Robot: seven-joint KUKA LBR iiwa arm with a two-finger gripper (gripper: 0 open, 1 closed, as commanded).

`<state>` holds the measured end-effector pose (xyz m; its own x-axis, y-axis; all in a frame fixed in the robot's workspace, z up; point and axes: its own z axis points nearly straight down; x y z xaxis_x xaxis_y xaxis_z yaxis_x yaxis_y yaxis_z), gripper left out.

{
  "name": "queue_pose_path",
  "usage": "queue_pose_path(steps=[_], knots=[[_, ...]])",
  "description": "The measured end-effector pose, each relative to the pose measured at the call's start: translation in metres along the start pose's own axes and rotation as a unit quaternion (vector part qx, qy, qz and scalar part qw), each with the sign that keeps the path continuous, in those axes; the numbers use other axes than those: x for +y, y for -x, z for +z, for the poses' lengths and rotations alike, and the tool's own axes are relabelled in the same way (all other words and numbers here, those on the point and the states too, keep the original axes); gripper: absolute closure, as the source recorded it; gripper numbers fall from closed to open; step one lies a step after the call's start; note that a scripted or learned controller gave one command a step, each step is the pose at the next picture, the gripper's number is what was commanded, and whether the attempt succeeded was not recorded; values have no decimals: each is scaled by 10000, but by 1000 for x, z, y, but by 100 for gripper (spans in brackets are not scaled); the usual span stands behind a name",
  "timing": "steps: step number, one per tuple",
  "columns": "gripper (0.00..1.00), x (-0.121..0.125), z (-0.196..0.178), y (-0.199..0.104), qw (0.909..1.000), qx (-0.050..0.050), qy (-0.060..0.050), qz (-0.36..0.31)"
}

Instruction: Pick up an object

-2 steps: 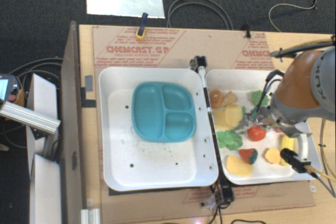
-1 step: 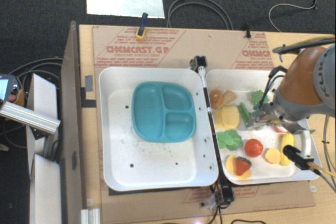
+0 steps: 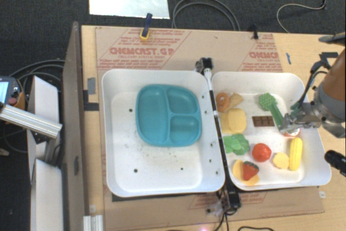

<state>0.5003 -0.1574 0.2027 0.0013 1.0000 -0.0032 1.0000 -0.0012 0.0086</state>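
Nothing's grabbed yet: end effector hovers mid-right over the toy corn, can't tell its grip state.

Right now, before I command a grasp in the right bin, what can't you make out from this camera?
- End effector: whether it is open or shut; blurred, seen from above.
- Arm: cut off by the view's right edge.
- Green toy: its lower end lies under the end effector, so contact is unclear.
- Brown piece: too small to identify.
- Red piece: too small to identify.
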Motion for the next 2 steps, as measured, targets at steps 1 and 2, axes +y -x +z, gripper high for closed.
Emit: queue_pose_path(steps=[1,2], knots=[[100,31,17,-63,10000,21,-29,-53],[100,23,-24,-60,10000,14,-18,-31]])
